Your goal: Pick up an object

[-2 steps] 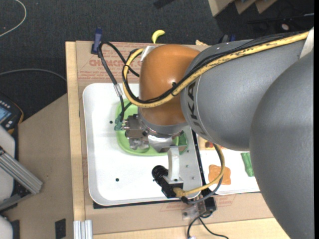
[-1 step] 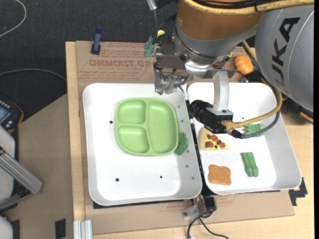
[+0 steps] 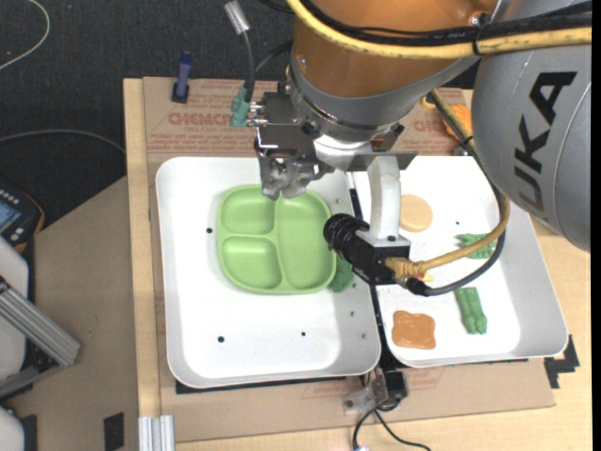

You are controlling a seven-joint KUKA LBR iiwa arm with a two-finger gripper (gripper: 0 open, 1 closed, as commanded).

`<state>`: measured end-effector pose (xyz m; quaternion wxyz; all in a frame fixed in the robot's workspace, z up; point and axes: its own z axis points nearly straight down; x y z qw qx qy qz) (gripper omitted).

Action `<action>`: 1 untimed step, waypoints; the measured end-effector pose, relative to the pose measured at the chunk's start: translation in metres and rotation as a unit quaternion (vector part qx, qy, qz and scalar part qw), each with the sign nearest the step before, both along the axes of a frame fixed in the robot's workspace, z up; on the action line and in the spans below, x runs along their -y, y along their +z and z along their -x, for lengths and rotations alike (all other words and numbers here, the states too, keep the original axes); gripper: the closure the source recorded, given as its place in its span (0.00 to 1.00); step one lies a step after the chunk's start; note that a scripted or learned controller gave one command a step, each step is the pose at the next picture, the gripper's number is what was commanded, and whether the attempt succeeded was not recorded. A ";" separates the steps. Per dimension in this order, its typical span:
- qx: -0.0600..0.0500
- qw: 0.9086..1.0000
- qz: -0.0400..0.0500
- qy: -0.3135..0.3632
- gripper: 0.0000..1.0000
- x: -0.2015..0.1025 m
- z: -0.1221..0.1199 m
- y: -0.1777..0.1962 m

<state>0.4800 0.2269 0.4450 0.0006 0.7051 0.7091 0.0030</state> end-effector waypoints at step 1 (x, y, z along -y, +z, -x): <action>-0.005 1.000 0.003 -0.007 1.00 0.077 0.001 -0.037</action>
